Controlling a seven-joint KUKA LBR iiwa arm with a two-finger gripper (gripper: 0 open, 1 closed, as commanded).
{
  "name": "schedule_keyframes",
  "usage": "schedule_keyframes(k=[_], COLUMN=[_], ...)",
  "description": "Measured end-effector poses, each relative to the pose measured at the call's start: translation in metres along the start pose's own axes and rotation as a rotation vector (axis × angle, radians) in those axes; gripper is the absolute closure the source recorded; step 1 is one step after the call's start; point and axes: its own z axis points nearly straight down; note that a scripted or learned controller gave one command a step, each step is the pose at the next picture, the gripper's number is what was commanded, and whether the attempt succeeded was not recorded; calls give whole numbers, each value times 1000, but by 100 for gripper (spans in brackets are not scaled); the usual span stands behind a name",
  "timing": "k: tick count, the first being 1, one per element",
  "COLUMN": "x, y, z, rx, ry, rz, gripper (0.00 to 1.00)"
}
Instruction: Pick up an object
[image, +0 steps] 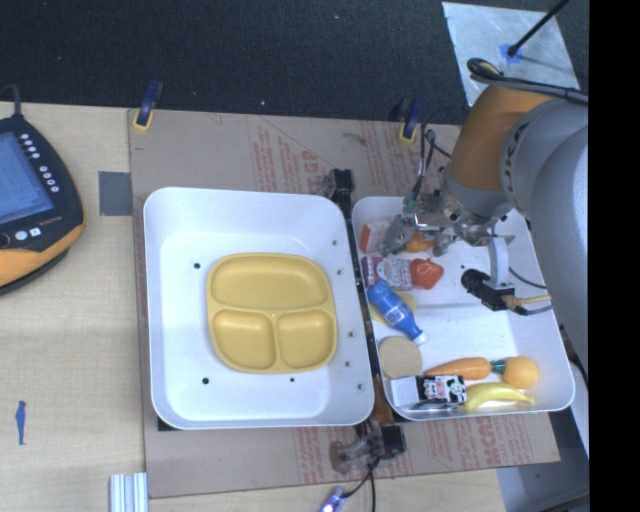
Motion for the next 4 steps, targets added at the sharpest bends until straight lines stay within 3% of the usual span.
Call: schedule_keyframes(k=[4], x=[4], y=[0], z=[0], rx=[-1], ry=[1], rz=[1], gripper=[0])
